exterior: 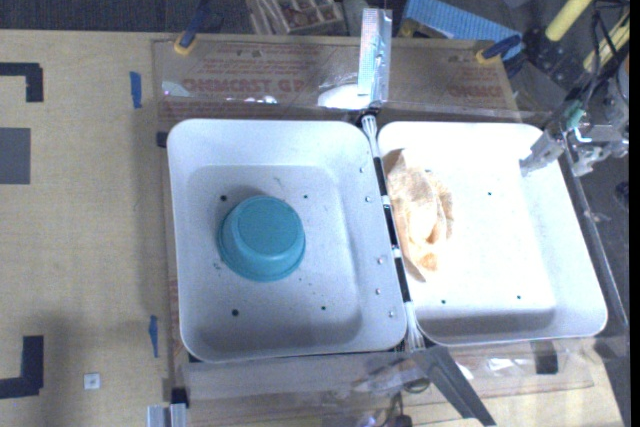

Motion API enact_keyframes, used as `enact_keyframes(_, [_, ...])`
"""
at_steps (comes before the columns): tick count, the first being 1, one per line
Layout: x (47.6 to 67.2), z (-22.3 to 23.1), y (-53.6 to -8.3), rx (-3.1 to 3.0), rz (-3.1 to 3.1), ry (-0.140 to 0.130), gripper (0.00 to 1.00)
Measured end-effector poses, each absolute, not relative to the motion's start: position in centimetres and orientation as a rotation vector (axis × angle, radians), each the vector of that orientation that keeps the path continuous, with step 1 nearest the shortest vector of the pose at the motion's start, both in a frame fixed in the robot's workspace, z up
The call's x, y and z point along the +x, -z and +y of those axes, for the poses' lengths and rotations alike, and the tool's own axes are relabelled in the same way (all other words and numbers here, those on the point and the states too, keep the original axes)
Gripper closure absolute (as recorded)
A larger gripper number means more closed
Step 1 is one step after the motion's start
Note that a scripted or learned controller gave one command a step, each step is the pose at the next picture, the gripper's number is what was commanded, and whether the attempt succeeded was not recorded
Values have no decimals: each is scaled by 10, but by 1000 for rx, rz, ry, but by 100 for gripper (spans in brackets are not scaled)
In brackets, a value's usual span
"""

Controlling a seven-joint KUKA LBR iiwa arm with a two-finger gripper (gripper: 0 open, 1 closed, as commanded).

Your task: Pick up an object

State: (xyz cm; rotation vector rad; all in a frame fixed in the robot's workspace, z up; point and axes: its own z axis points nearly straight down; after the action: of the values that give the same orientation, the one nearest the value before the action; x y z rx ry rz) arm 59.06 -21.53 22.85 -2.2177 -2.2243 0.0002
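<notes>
Bowl [262, 237], left bin [200, 150]; cloth [420, 213], right bin [500, 310]: both unpicked. Gripper [560, 143] far right, fingers possibly apart, cannot tell.

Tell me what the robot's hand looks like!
At the right edge of the camera view, over the right bin, a small piece of the gripper shows. It looks pale grey and metallic, with thin angled parts and dark cables nearby. It is too small and blurry to make out markings.
</notes>
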Motion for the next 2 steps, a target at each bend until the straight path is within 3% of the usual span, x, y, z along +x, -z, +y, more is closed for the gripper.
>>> enact_keyframes(1, [603, -162, -131, -2063, -2370, 0, 0])
enact_keyframes(2, [627, -144, -162, -2056, -2381, 3, 0])
